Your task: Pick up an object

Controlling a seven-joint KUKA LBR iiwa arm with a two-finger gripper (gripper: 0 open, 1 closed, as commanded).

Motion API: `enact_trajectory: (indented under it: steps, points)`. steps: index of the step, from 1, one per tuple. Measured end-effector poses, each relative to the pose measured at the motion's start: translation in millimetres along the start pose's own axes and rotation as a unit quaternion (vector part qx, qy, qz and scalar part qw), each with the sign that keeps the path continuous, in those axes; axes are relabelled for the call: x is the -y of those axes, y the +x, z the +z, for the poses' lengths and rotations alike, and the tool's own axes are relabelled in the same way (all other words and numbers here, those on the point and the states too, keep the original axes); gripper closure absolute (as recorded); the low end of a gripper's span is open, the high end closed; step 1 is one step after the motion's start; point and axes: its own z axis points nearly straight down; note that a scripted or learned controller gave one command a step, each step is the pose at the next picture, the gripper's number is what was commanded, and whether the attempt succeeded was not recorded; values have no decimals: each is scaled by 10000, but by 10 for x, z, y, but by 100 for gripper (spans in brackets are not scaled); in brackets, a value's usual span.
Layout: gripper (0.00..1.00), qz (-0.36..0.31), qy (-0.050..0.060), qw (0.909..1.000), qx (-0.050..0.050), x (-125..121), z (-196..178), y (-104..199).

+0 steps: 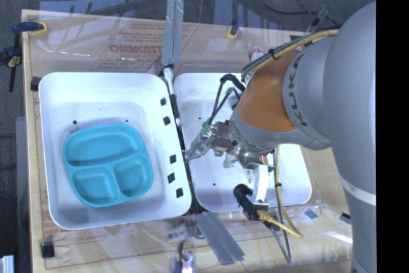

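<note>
A light blue divided plate (108, 164) with three compartments lies flat on the floor of the left bin (57, 93). My gripper (209, 140) hangs low over the left part of the right bin (203, 192), close to the wall between the two bins. The grey arm with its orange band (268, 105) covers most of the right bin, hiding whatever lies under it. I see nothing held at the gripper.
A row of black clips (171, 137) runs along the wall shared by the bins. Black and yellow cables (268, 217) hang off the wrist over the right bin's near edge. Grey brackets (172, 29) stand at the far and near ends of the divider.
</note>
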Motion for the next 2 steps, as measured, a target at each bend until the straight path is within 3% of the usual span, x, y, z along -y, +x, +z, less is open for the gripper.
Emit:
enact_trajectory:
  steps: [1, 2]
  points:
    - [0, 257, -9, 9997, -4, -104, 652, -392]
    - [0, 126, -70, 9999, 48, -130, 973, -445]
